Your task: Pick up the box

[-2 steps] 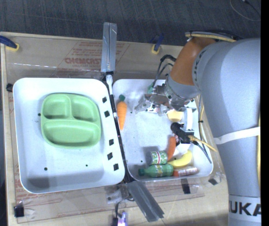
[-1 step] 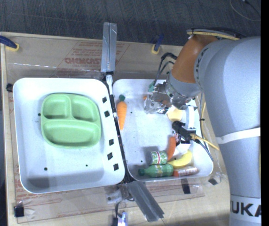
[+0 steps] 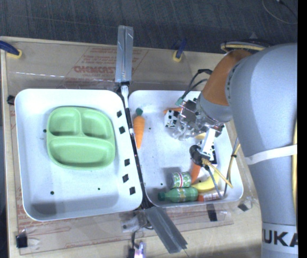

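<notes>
Arm [image 3: 266, 144]: nearest your camera, the big grey body comes in from the right and covers the right bin's right edge; you see the orange band [image 3: 218, 85] above the wrist.
Gripper [image 3: 188, 123]: low over the upper middle of the right bin; you cannot tell whether it is parted or closed, since cables and metal parts blur together there.
Box [image 3: 170, 118]: small white and orange carton, touching or just beside the gripper's left side; you cannot tell whether it is held.
Right bin [image 3: 159, 160]: a carrot [image 3: 138, 130] lies along its left wall; a can [image 3: 181, 179], a green bottle [image 3: 179, 194] and a banana [image 3: 206, 186] cluster at the lower edge.
Left bin [image 3: 30, 160]: holds a green divided plate [image 3: 81, 137].
</notes>
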Motion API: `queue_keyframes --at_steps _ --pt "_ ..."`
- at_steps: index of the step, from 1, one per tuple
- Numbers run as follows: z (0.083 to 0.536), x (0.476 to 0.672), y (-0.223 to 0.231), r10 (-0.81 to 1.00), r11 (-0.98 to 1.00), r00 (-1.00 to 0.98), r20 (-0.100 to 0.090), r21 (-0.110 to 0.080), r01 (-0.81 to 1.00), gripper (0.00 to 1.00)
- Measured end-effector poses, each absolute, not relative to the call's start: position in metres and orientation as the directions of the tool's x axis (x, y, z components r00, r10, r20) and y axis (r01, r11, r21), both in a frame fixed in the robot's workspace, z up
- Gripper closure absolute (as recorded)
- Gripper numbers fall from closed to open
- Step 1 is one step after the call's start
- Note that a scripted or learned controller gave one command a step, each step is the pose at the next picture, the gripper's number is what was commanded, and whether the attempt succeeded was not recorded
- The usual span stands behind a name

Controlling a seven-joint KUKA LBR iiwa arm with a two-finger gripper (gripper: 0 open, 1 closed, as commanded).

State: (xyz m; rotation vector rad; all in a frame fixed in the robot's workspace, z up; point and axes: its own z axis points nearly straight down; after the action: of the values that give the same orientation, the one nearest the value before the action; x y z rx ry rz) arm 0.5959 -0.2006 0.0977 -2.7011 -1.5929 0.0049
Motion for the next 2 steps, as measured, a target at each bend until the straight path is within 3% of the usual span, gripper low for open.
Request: queue_keyframes --at_steps 1,2 --pt "0.090 0.642 -0.169 0.767 -0.642 0.642 -0.003 -0.012 0.767 1.00" --pt "0.179 0.614 -0.190 0.556 -0.831 0.831 -0.001 -0.004 0.556 1.00"
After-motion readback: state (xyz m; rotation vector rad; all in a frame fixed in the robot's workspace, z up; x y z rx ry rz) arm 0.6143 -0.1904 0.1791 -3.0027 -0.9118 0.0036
